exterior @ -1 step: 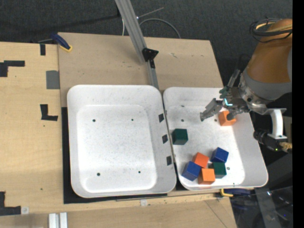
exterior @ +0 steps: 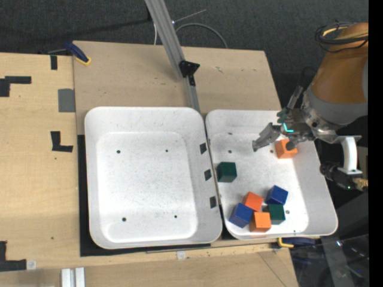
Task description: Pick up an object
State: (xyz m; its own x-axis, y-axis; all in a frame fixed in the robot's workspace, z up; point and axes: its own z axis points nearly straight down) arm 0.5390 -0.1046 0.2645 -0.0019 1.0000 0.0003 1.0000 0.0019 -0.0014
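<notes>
The right bin (exterior: 239,124) holds several small cubes. An orange cube (exterior: 286,149) lies at its upper right, directly beneath my gripper (exterior: 279,139), which hangs over that corner and partly covers the cube's top. Whether the cube is in its grasp cannot be made out. A dark green cube (exterior: 226,171) sits alone near the bin's left wall. At the bin's front a cluster is packed together: a blue cube (exterior: 277,194), an orange cube (exterior: 254,201), a green cube (exterior: 276,212), another orange cube (exterior: 261,220) and another blue cube (exterior: 241,214).
The left bin (exterior: 143,172) stands beside the right one, their rims touching. A slanted metal post (exterior: 170,34) comes down to the bins' shared back corner. The bench's wooden top (exterior: 36,160) stretches to the left.
</notes>
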